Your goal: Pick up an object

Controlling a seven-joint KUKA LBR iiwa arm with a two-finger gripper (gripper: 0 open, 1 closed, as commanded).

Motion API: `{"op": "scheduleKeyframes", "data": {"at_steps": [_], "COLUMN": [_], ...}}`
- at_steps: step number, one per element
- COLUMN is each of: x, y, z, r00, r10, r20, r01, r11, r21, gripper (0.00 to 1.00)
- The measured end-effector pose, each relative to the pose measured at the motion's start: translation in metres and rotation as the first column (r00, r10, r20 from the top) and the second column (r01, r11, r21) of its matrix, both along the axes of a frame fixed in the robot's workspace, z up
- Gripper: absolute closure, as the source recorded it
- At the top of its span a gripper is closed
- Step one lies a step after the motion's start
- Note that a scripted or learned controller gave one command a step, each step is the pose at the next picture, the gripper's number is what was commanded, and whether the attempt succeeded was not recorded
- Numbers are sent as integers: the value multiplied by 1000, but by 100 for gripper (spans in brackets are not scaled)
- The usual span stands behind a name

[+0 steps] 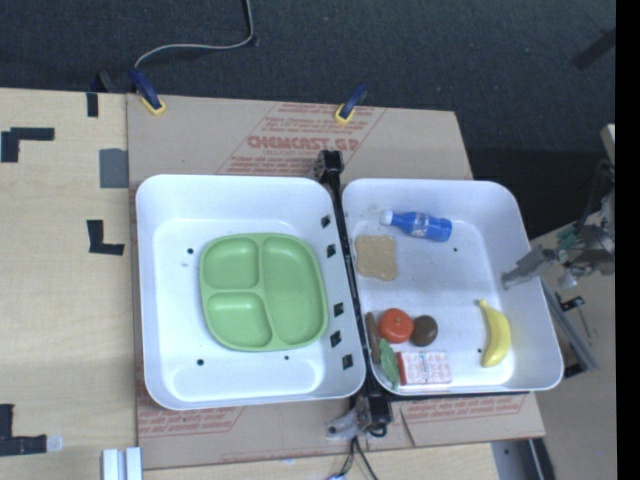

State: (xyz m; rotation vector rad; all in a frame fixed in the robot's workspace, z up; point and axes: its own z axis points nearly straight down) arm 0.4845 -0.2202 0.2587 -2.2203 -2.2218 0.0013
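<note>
The right bin (500, 200) holds several objects. A blue bottle (420, 226) lies on its side near the far wall, with a tan square slab (377, 257) just in front of it on the left. Nearer the front sit a red round object (396, 325) and a brown ball (424, 329) side by side. A red and white packet (425, 369) lies in front of them. A yellow banana (494, 333) rests by the right wall.
The left bin (170, 208) holds a green divided plate (265, 291). A black divider (340, 268) runs between the bins. Grey hardware with cables (570, 253) stands just outside the right bin's right wall. Cardboard and a wooden bench lie beneath.
</note>
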Motion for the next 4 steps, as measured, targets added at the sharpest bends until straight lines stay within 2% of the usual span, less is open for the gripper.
{"op": "scheduleKeyframes", "data": {"at_steps": [1, 2, 3, 4], "x": [-2, 2, 2, 19], "y": [69, 114, 118, 208], "z": [-137, -170, -162, -75], "r00": [1000, 1000, 1000, 1000], "r10": [1, -11, -6, 2], "r20": [-3, 17, 10, 0], "r01": [-1, 11, 6, -2], "r11": [1000, 1000, 1000, 1000], "r21": [2, -18, -9, 1], "gripper": [0, 0, 100, 100]}}
